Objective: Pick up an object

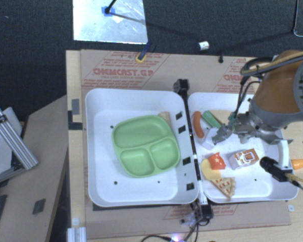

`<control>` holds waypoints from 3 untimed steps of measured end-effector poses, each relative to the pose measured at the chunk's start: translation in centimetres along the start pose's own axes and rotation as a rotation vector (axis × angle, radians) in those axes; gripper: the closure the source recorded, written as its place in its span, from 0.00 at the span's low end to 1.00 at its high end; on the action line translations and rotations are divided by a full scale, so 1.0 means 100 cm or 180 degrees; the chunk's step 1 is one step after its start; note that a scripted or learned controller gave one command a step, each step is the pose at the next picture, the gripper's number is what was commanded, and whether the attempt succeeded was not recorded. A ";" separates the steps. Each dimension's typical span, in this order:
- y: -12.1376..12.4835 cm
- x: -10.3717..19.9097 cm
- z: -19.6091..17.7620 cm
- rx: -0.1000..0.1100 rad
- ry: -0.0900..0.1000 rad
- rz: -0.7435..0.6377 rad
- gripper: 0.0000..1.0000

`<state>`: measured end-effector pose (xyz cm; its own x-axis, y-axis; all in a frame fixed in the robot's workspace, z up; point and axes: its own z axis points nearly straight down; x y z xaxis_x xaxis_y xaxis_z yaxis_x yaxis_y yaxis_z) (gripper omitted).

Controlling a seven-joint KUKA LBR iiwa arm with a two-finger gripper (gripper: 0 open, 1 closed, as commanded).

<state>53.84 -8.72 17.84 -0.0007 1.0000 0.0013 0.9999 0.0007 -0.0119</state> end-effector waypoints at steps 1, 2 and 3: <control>0.003 0.000 -0.006 -0.0041 -0.0004 -0.0007 0.00; 0.008 0.003 0.055 -0.0025 -0.0001 -0.0002 0.00; 0.008 0.003 0.096 -0.0032 -0.0002 -0.0002 0.00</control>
<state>54.54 -8.36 8.24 -0.0013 1.0000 0.0008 1.0000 0.0013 -0.0019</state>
